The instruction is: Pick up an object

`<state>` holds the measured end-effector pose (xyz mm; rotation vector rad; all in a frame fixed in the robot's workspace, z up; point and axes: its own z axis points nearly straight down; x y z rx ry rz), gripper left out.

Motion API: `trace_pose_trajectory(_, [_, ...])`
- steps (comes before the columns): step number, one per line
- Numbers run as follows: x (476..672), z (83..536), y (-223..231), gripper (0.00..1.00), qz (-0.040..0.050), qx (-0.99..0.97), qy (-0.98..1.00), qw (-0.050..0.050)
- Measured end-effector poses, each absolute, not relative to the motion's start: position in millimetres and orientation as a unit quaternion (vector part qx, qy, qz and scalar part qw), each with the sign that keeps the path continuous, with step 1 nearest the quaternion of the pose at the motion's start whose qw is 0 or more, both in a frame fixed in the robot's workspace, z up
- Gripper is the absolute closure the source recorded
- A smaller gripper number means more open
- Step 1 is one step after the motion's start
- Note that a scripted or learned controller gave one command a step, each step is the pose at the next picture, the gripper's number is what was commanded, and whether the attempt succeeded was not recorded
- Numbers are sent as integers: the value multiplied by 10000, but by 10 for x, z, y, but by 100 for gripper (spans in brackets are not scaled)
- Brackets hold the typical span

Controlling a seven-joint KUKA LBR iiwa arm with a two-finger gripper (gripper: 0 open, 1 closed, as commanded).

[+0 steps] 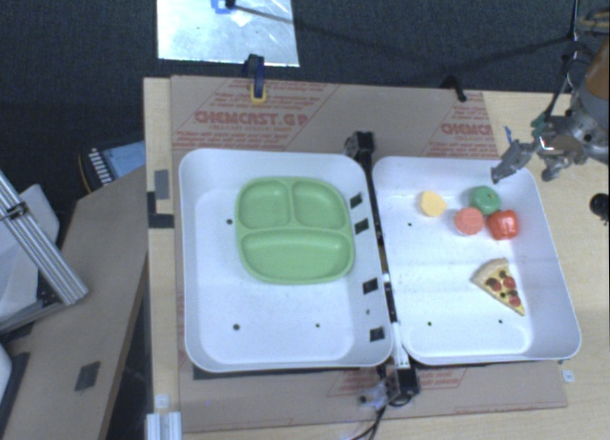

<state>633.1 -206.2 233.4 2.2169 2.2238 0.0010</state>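
Two white bins are sitting side by side on a cardboard-covered bench over dark carpet, the left bin (205,333) carrying a green divided plate (294,230) and the right bin (457,333) carrying my choices. My claw (529,159) is hanging open and empty over the right bin's far right corner, fingers spread, gripping nothing. The green ball (485,200) is lying nearest, just below and left of my fingertips toward the bin's middle, touching a pink ball (468,222) and a red one (503,226), while the yellow ball (433,204) and the pizza slice (501,286) are lying farther off.
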Motion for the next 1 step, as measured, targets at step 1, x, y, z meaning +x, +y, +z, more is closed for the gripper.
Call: trace_pose_trajectory(1, [6322, 1918, -2007, 0, 1, 7054, 7089, 9])
